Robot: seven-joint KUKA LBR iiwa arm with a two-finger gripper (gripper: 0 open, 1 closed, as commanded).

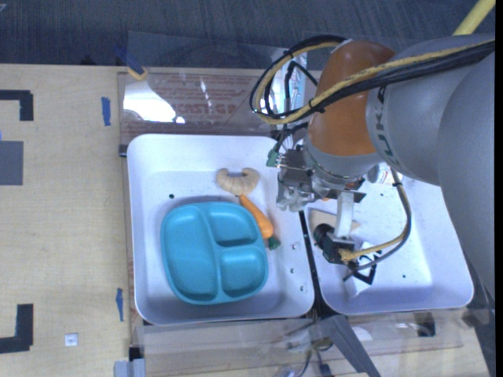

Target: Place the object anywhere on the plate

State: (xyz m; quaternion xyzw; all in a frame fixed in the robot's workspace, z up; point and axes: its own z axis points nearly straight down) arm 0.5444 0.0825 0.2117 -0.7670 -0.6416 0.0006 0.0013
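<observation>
A blue plate [212, 251] with three compartments lies in the left bin [149, 234]. An orange carrot [258, 219] with a green end lies against the plate's upper right rim, slanting down to the right. A tan, curved piece like a ginger root or croissant [237, 180] sits just above the plate. My gripper [289, 201] hangs over the divide between the two bins, right of the carrot and apart from it. The wrist hides its fingertips, and I see nothing held.
The right bin [416, 281] lies under my arm and wrist, which cover most of it. A clear plastic sheet [196, 100] lies behind the bins. Wooden bench surface [63, 210] extends to the left.
</observation>
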